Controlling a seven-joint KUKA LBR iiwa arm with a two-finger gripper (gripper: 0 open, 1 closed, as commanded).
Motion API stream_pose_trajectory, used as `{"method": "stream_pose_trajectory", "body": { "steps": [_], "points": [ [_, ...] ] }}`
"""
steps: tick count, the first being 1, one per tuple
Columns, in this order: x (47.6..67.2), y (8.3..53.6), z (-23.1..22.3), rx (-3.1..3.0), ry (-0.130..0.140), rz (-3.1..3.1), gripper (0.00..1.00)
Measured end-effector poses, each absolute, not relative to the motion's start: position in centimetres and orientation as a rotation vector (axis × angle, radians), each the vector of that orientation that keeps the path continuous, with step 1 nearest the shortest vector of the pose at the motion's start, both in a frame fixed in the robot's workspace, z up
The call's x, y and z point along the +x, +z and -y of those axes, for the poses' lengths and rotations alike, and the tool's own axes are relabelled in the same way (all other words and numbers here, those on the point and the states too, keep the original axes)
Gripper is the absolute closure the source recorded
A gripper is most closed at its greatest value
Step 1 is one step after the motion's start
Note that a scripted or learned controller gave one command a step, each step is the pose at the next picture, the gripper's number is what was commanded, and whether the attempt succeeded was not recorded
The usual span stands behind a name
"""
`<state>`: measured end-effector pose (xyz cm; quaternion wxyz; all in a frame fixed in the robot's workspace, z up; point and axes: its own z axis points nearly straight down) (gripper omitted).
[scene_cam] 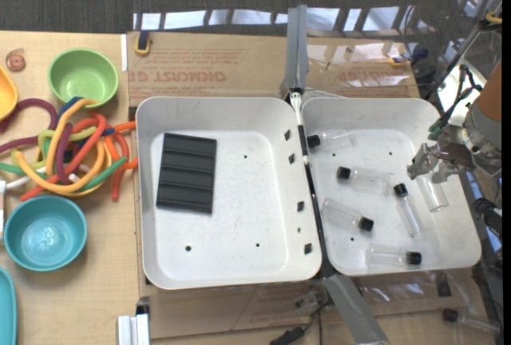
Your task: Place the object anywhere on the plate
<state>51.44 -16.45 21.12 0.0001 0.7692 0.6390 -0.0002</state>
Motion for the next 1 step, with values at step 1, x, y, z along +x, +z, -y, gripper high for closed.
{"method": "stream_pose_trajectory", "body": {
  "steps": [1],
  "points": [
    [47.7, 14.25, 20.97, 2.139, -0.002, -2.304, 1.0]
  ]
}}
